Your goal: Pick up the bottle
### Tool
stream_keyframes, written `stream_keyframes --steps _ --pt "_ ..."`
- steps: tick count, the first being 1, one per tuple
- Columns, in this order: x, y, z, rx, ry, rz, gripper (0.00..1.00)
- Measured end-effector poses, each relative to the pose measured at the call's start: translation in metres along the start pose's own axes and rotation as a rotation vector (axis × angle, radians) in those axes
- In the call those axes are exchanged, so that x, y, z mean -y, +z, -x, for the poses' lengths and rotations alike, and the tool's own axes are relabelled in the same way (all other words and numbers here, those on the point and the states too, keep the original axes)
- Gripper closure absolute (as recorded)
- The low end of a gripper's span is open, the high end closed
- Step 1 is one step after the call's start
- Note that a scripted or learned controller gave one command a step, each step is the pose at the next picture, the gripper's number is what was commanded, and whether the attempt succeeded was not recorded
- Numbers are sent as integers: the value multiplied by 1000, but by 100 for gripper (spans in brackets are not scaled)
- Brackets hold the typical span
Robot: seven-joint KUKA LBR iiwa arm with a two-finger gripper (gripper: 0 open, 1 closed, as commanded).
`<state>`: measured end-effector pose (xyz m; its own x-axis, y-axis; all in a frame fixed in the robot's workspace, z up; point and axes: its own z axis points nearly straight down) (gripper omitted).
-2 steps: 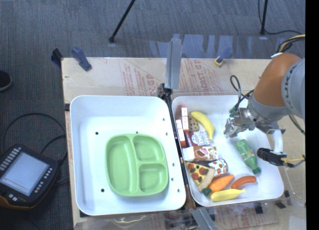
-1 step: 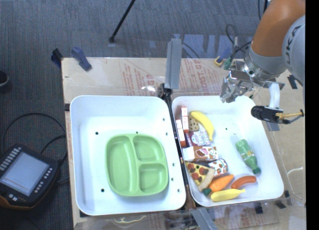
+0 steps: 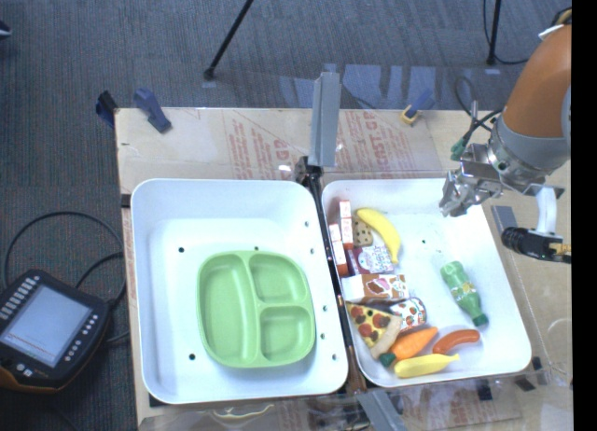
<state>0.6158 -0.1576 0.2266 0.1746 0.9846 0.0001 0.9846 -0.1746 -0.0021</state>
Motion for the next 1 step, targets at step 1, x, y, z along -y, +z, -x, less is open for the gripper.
stream_keyframes --steps 1 --pt "20 22 -21 -1 30 -1 100"
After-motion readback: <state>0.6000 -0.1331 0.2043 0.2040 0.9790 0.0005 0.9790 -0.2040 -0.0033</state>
